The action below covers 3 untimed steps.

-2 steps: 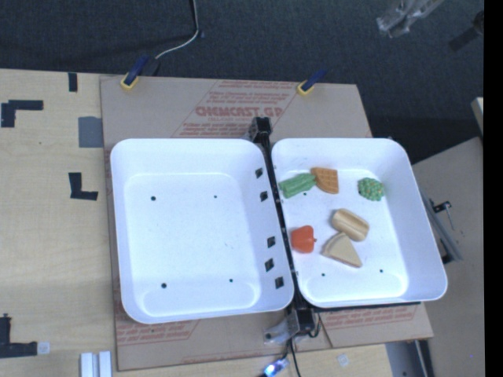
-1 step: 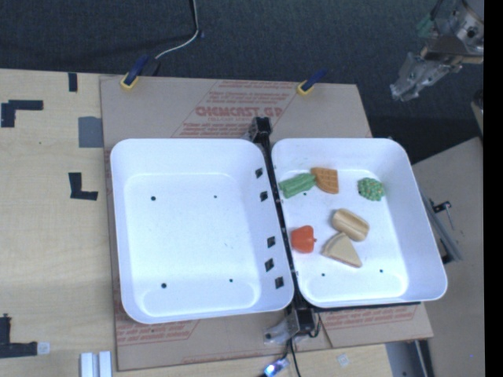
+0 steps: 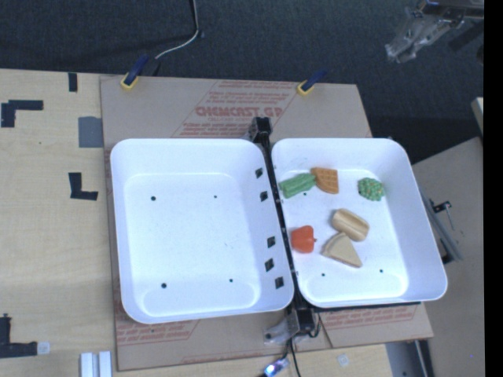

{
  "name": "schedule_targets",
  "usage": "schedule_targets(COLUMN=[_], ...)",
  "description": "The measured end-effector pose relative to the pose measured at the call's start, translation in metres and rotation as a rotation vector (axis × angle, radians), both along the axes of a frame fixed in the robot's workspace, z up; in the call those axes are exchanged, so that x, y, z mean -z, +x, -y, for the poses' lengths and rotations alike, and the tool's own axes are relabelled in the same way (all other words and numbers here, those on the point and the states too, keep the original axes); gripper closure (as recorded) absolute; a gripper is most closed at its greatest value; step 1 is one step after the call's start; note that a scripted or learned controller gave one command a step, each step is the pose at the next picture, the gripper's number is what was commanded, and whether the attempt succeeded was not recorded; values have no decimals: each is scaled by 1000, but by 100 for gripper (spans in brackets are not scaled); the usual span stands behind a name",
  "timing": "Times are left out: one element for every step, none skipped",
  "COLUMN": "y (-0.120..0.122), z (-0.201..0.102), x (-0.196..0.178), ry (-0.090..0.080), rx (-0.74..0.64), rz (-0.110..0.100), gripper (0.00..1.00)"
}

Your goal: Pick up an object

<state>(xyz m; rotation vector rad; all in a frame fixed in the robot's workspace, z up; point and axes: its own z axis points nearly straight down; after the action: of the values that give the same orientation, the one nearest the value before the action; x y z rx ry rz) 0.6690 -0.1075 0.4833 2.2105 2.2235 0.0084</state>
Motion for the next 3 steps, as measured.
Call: schedule_targets(y=[0,-1,-1], z=[-89,-144,-206], x=[-55,-51,-51], ry=[2,1,1], rx=[-3,1,-1], rz=[-2,-8,-9], gripper=[100,100,100])
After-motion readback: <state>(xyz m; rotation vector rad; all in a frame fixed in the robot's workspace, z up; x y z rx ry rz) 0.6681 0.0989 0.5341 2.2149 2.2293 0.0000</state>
